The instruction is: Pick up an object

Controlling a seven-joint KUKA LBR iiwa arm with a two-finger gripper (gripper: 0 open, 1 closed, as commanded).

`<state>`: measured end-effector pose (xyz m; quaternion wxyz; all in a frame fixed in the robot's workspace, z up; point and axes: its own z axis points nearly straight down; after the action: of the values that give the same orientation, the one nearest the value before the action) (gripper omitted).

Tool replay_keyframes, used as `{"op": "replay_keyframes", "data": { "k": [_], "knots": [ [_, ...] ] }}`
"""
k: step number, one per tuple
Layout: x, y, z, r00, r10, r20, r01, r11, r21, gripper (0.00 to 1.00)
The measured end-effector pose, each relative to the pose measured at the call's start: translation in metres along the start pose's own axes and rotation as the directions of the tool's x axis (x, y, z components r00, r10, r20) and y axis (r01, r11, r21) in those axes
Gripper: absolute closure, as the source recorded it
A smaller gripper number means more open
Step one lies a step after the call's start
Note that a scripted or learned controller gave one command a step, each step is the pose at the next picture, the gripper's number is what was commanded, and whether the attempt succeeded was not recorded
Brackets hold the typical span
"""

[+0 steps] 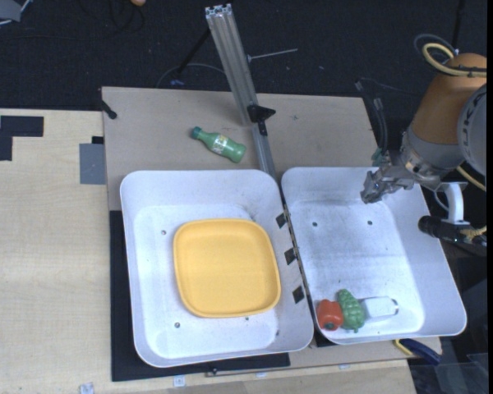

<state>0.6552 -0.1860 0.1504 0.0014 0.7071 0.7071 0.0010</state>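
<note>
Sq. yellow plate (227,268), L bin (144,220)

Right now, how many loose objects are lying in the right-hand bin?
3, clustered at its near edge: a red item, a green item touching it, and a white item beside that. Something smaller may be hidden beneath them.

1. The claw (382,183) hangs over the right bin's (370,245) far rim, at two o'clock.
2. At that bin's near edge, about five o'clock, lie a red piece (329,313), a green piece (351,309) and a white piece (380,307), close together.
3. A yellow plate (226,267) sits in the left bin (148,220).
4. A green bottle (218,144) lies on the worktop (164,121), at twelve o'clock.
</note>
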Motion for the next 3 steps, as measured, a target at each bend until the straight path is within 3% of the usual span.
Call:
{"op": "replay_keyframes", "data": {
  "k": [1,3],
  "knots": [
    [-0.001,0.001,-0.053,1.000,0.000,0.000,0.000,1.000,-0.001,1.00],
    [0.092,-0.036,-0.070,1.000,-0.003,-0.002,0.003,1.000,0.003,1.00]
  ]
}}
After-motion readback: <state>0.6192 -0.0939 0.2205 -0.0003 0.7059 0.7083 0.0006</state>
